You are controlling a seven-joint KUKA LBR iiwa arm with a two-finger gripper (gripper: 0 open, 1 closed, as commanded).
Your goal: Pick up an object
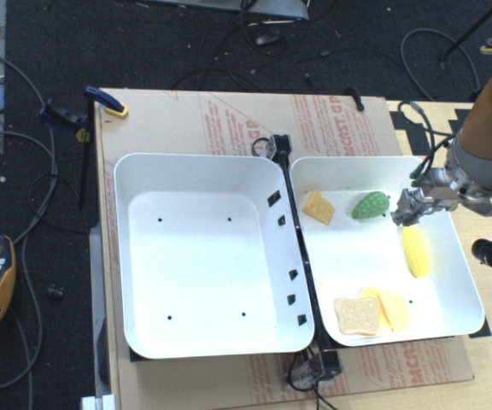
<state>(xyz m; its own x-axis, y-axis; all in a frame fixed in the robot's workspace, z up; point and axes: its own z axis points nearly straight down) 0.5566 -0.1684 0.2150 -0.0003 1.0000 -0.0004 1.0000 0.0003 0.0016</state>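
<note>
arm's jaws [406, 210] sit low over the right shallow white plastic bin [459, 263], near its upper right side, between two items. can't tell from this slant view whether the jaws are apart or together; the tips are a dark blur against the bin floor. nothing visible between them, so no grip to claim.

nearest candidates:
- small green knobbly rounded toy, like a bumpy fruit [370, 205]: just beside the jaws, toward the view's left, roughly level with them. looks apart from the tips, though the gap is too small to be sure.
- yellow corn-cob-shaped toy [415, 252]: just below the jaws in the view, long axis running near vertical in frame, top end close under the tips.

my read: the next move turns on that offset. the jaws are centred on neither item. corn cob looks like the easier target, needing a short shift toward the view's bottom and a close across its narrow width, i.e. closing line left-right in frame.

further off in the same bin: pale yellow cheese-like wedge [319, 207] near the centre divider, and a tan toast-like square slice [358, 315] touching a flat yellow slice [392, 309] at the bottom edge. left white bin [135, 178] on the cardboard-topped desk [195, 122] is not relevant here.
</note>
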